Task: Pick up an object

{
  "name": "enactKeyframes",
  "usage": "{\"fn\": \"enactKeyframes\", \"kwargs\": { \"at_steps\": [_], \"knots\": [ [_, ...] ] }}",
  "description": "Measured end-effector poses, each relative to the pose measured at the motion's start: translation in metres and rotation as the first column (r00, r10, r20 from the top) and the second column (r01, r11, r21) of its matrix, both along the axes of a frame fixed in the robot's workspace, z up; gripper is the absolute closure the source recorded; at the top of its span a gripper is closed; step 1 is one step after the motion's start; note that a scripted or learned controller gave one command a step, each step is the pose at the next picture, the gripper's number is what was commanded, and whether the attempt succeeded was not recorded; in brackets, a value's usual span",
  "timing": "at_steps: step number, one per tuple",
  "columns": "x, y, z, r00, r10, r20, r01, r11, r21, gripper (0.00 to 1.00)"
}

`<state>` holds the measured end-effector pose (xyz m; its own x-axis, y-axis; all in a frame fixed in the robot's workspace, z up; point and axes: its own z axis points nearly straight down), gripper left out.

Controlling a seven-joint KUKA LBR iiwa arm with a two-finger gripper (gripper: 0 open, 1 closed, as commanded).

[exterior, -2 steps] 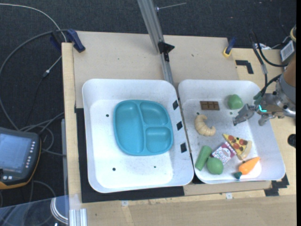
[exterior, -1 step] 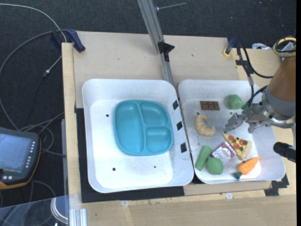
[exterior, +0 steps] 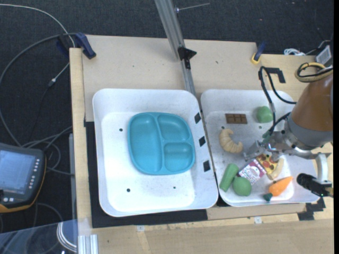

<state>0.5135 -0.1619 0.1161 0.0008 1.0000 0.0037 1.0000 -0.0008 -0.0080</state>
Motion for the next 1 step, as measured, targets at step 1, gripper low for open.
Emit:
{"fn": "enactKeyframes", "kwargs": {
  "at_steps": [1],
  "knots": [
    [0.0015, -0.0006, -0.0208, 1.0, 0.001, 0.009, -0.001, 1.0, -0.003, 0.0]
  ]
}}
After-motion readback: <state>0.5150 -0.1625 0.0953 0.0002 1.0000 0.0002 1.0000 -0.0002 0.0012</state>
